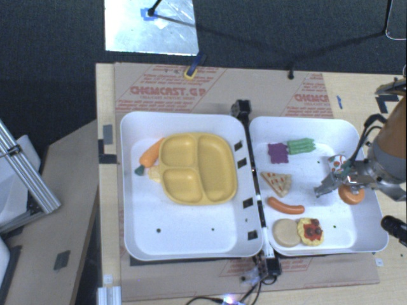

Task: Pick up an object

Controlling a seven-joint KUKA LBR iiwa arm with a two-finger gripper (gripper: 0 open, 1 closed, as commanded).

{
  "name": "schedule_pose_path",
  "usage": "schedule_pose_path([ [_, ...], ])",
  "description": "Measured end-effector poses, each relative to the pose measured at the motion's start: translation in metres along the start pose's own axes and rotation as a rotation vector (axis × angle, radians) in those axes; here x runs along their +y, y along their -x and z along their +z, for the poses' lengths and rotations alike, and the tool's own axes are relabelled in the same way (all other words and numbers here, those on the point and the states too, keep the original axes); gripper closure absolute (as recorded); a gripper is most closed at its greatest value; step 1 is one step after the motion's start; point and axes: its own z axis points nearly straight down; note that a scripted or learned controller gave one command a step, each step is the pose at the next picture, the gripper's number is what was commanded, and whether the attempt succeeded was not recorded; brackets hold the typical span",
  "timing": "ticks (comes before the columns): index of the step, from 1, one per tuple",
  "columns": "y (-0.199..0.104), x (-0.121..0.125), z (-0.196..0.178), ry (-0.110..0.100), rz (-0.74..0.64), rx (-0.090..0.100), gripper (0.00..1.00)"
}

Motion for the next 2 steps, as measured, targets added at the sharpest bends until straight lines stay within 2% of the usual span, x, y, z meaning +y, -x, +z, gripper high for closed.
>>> schedule_pose_path([
  [1, 0.000, 0.003, -0.005, 0.012, -0.003, -0.003, 0.00],
  [2, 0.003, -0.002, 0.055, 0.007, -0.002, -0.001, 0.00],
])
